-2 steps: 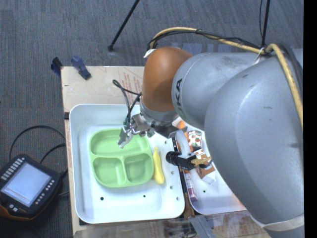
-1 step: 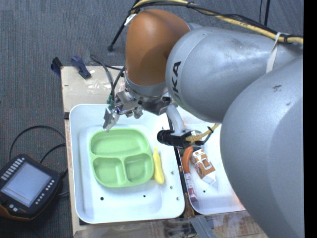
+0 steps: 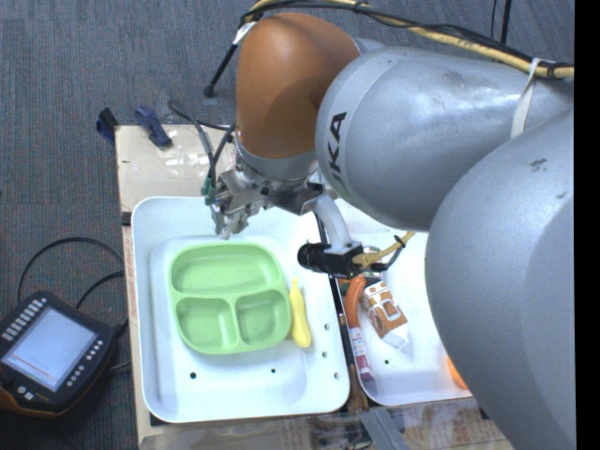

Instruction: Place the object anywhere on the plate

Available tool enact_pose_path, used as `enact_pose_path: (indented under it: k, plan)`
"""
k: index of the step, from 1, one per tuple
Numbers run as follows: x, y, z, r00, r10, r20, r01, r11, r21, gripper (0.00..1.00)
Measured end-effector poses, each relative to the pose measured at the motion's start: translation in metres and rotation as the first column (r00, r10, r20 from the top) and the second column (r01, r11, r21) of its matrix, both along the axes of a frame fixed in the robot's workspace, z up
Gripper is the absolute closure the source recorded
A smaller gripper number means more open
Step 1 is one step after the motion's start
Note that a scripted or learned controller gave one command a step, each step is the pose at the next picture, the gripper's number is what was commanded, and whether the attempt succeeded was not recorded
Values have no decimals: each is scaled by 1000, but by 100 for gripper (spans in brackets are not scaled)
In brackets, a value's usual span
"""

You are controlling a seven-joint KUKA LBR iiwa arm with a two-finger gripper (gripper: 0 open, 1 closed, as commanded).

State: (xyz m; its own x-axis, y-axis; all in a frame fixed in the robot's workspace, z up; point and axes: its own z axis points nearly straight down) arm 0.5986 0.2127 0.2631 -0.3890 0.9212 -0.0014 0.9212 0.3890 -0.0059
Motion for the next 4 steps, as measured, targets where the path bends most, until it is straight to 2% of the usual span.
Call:
enact_pose_path:
  k: [1,2,3,4]
  plan:
    - [19,4,34,993,-120,3,120,993,2,100]
    - [-33,-8,-89,980,-198,-2,198,980,0,100]
    - [43,-19,-41,996,-89,4,89,996,3,100]
    - [42,-18,-41,996,-88,4,88,996,3,0]
